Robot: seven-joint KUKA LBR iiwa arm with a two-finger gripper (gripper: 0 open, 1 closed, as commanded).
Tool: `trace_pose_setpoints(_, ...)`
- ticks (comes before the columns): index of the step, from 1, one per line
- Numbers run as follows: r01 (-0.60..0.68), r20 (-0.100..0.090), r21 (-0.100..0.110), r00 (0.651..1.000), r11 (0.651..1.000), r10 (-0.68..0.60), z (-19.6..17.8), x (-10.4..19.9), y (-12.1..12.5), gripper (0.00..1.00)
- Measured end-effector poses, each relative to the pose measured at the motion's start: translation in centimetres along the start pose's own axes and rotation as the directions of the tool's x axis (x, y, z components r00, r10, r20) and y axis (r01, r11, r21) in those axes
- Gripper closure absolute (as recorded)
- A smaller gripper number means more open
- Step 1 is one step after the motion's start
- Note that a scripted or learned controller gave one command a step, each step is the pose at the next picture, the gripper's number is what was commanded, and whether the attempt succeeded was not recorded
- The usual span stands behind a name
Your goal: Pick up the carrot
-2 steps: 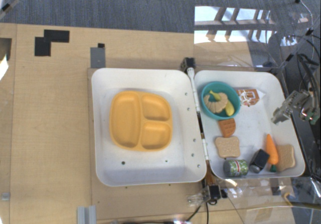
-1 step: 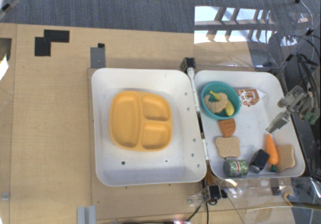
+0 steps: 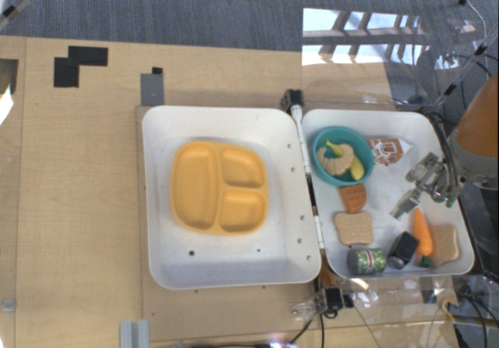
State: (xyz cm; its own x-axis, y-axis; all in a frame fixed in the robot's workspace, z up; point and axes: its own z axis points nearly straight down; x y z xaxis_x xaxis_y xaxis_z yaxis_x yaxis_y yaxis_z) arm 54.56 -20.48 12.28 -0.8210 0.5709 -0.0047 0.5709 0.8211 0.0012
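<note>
Green can (image 3: 366, 261) lies nearest; my tool (image 3: 421, 186) hovers above the carrot (image 3: 422, 231).
Tool's fingers spread open, gripping nothing, poised to descend on it.

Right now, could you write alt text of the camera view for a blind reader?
The gripper hovers just above the carrot in the right bin, beside a teal bowl and toy foods. The left bin holds a yellow divided plate.

The arm (image 3: 477, 132) is cut off by the right edge.
</note>
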Motion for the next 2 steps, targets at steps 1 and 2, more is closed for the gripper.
trace_pose_setpoints(1, -0.08, 0.016, -0.006, 0.997, 0.997, 0.08, 3.1, -0.3, 0.1, 0.0)
trace_pose_setpoints(2, -0.377, 0.015, -0.012, 0.926, 0.926, 0.377, 3.2, 2.1, -1.5, 0.0)
